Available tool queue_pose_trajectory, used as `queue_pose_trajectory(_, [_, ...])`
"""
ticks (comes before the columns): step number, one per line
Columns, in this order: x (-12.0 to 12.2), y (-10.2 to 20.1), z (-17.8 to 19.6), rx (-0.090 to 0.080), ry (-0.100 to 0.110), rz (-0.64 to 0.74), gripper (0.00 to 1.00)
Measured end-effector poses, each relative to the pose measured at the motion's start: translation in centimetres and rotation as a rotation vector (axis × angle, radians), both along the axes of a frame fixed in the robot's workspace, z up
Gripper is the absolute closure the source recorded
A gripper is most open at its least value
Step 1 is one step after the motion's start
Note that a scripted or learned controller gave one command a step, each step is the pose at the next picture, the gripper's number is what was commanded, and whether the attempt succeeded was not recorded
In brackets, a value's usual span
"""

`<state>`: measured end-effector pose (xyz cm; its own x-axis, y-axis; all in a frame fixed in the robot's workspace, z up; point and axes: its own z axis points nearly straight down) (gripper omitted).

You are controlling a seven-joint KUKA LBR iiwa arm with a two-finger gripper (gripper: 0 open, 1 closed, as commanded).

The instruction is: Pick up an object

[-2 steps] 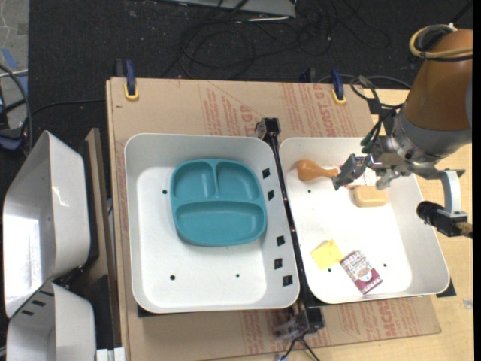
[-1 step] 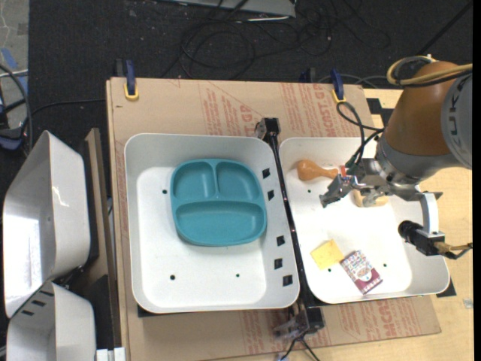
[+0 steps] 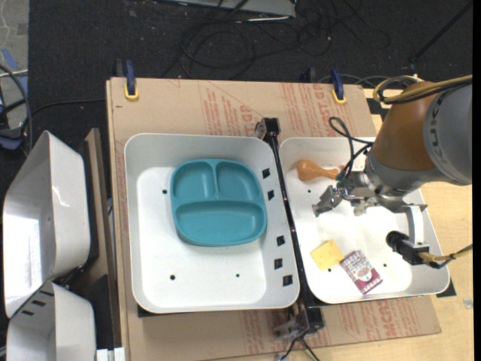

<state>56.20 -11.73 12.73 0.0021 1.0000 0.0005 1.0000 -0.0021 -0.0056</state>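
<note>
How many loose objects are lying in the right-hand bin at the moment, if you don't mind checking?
3: an orange drumstick-shaped piece near the far edge, a yellow square and a maroon packet near the front. The arm may hide others.

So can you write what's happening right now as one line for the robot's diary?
gripper: over right bin, nothing seen held | right bin: orange piece, yellow block, small packet | left bin: teal divided plate

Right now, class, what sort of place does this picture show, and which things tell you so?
Probably a robotics lab bench: a grey arm with an orange band reaches over two shallow white bins, a clamped cardboard sheet lies under them, and loose cables trail on the dark floor.
</note>
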Motion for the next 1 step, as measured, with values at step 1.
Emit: queue_pose_trajectory(1, [-0.1, 0.06, -3.76, 0.0, -0.001, 0.001, 0.0])
